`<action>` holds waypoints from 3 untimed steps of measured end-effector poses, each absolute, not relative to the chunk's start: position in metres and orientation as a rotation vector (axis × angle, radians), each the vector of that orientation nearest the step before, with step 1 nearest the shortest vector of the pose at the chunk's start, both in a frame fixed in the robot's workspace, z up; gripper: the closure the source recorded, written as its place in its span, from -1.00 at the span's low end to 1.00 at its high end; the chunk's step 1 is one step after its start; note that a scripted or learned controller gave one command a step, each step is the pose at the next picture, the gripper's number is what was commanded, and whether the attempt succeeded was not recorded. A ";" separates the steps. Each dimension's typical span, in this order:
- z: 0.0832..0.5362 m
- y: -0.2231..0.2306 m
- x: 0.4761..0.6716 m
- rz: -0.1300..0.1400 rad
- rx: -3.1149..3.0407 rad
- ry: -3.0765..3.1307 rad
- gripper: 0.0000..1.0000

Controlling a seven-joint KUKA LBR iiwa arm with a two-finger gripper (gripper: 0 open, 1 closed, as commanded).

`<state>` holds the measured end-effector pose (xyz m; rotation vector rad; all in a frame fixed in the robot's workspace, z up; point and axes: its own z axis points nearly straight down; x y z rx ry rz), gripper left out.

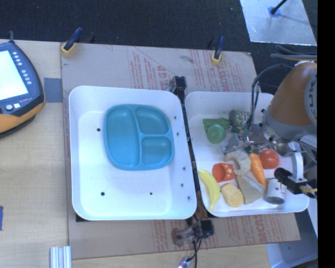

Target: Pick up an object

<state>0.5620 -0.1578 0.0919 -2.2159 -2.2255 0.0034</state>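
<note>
The gripper (241, 140) sits low among the toy food in the right bin (290, 208), finger state indeterminable; nothing is lifted, so the pick remains outstanding.

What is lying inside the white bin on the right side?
The right white bin holds toy food: a yellow banana, a corn cob, an orange carrot, a red tomato, a green pepper. The grey arm covers the bin's far right corner.

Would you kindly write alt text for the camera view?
A grey and orange robot arm reaches over the right white bin, which holds toy food including a banana, corn and carrot. The left bin holds a blue divided plate.
</note>
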 end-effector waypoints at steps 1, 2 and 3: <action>0.092 -0.174 0.625 0.002 -2.216 -2.225 -1.00; 0.102 -0.175 0.625 0.003 -2.212 -2.226 1.00; 0.205 -0.178 0.582 0.002 -2.219 -2.223 1.00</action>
